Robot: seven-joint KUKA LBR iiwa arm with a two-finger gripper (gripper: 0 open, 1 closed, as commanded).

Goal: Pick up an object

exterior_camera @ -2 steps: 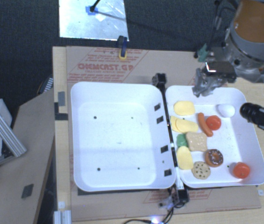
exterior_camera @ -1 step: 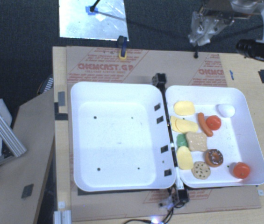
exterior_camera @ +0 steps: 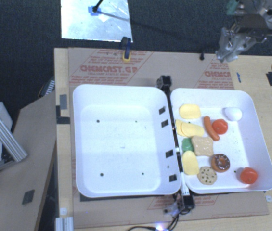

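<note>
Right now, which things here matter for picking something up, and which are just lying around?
For the job: gripper; right bin with toy food: donut, cookie, tomato, white egg.
Lying about: left bin, yellow clamp, foil sheet.

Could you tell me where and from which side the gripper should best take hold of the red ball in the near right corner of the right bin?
Probably from straight above, closing across the widest part of the red ball. It sits apart from the other food, but close to the right bin corner wall, so aligning the grip roughly along that wall should leave room.
</note>
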